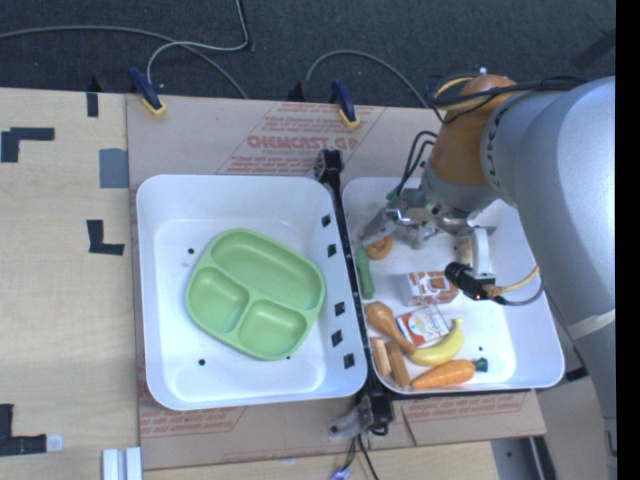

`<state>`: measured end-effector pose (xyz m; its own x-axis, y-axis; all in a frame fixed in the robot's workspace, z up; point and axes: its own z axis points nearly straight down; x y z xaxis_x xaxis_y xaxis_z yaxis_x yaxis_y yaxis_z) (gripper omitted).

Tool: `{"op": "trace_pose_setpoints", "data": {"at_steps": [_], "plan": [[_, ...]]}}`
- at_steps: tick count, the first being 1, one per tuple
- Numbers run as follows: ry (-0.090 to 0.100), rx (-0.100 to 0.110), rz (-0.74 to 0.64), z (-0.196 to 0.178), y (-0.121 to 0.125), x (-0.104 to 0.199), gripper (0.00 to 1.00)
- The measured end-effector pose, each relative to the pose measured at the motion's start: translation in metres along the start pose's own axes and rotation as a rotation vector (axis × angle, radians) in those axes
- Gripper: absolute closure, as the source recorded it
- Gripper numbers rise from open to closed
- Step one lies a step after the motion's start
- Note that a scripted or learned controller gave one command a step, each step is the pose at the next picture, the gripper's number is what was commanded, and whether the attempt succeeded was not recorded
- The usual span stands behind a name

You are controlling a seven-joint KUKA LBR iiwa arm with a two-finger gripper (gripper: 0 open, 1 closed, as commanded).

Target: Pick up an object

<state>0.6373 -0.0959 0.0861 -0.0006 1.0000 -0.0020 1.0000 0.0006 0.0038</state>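
Observation:
The right bin [520, 268] holds several toy foods. A small orange piece [378, 249] lies at its upper left, and my gripper [385, 228] hangs right over it, low in the bin. A green stick [365, 274] lies along the left wall. Two red-and-white packets [432, 286] [424, 323] sit in the middle. A yellow banana [441, 347], an orange carrot [442, 374] and brown bread pieces [385, 340] lie near the front. The view does not show anything held by the gripper.
The left bin [160, 268] holds a green divided plate [256, 293]. A black divider [340, 268] with clips runs between the bins. The grey arm [560, 188] with its orange band [462, 153] covers the right bin's far right side. Cables lie behind the bench.

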Motion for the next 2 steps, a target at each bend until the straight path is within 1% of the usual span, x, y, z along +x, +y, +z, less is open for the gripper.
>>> {"op": "trace_pose_setpoints", "data": {"at_steps": [1,2], "plan": [[0.001,0.002,-0.001,0.0009,0.0298,0.0016,0.0],[0.0,0.002,-0.001,0.0006,0.0218,-0.0018,0.0]]}}
